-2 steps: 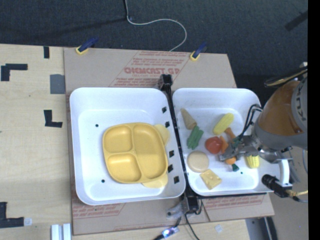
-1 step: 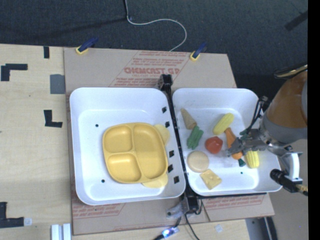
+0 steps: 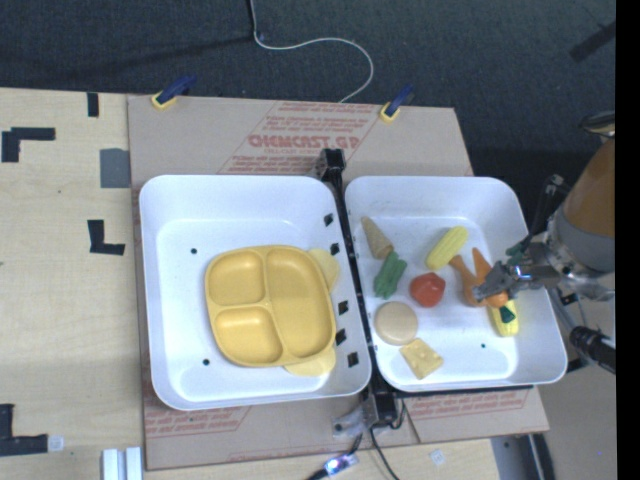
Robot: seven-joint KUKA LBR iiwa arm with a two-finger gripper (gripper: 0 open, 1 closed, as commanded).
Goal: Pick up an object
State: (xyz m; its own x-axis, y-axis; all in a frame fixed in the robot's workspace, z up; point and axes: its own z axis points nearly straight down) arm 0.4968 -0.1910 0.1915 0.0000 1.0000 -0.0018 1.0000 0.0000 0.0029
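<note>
The right bin (image 3: 500, 200) holds several toy foods: a yellow corn cob (image 3: 447, 246), a red tomato (image 3: 428, 289), a green vegetable (image 3: 389, 274), a beige cone (image 3: 375, 236), a round tan bun (image 3: 396, 322) and a cheese wedge (image 3: 422, 358). An orange carrot (image 3: 468, 273) lies near the bin's right side, with a small yellow and green piece (image 3: 507, 319) just below it. My gripper (image 3: 495, 288) reaches in from the right, low over the carrot's right end. It hides part of the carrot.
In the left bin (image 3: 165, 268) lies a yellow divided plate (image 3: 270, 303) on a pale yellow sheet. Both bins rest on cardboard (image 3: 300, 133). A black divider clip (image 3: 332, 163) sits between the bins at the back. A white cable (image 3: 330, 43) loops behind.
</note>
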